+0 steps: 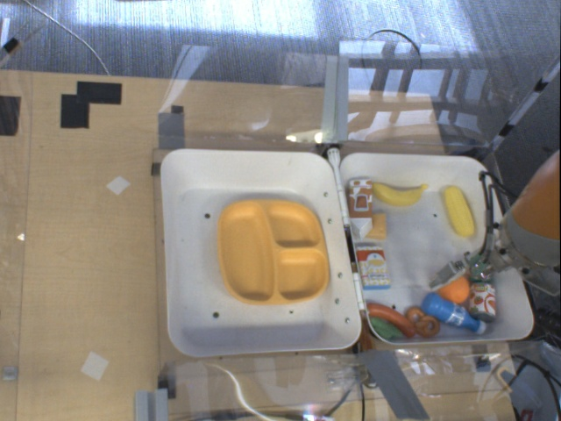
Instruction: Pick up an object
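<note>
Now hand low (right bin), beside orange toy.

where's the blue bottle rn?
The blue bottle lies in the right bin, near its front right corner, between the orange fruit and the small can, just below the end effector.

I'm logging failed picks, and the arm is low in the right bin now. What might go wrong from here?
The pincer sits in a tight cluster: orange fruit, blue bottle and a small can touch or nearly touch. It may nudge them apart or catch two at once. The round fruit may also roll away. The cluster lies near the bin wall, leaving little room.
</note>
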Robot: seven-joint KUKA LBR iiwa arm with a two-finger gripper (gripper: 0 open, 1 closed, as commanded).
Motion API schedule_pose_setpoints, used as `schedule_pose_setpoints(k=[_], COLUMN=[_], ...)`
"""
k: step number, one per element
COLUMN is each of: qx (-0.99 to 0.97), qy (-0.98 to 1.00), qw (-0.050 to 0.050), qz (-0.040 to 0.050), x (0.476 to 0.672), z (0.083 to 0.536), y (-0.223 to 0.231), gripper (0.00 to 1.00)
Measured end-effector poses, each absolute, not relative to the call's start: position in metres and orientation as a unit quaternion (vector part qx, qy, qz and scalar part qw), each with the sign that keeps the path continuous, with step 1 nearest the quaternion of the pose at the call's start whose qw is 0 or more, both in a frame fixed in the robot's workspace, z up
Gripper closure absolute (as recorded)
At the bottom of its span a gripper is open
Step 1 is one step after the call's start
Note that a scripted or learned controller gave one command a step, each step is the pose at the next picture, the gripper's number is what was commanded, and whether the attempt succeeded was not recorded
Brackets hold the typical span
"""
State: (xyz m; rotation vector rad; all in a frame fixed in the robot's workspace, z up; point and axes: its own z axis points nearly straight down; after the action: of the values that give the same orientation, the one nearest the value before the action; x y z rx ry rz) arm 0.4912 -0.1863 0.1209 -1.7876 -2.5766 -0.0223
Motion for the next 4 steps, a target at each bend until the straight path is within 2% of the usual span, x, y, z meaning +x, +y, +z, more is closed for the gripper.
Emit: schedule_pose_setpoints(k=[1,2,3,4], qx=[-0.651,-0.652,-0.719,-0.716], qy=[-0.759,-0.758,-0.695,-0.698], qw=[-0.002,-0.002,-0.004,-0.01], qz=[-0.0017,-0.0012,-0.003,-0.0052], x=[0.489,0.488,0.519,0.523], z=[0.144,0.144,0.089,0.103], y=[-0.149,-0.15,-0.142,-0.142], gripper=[0.0,0.0,0.0,1.0])
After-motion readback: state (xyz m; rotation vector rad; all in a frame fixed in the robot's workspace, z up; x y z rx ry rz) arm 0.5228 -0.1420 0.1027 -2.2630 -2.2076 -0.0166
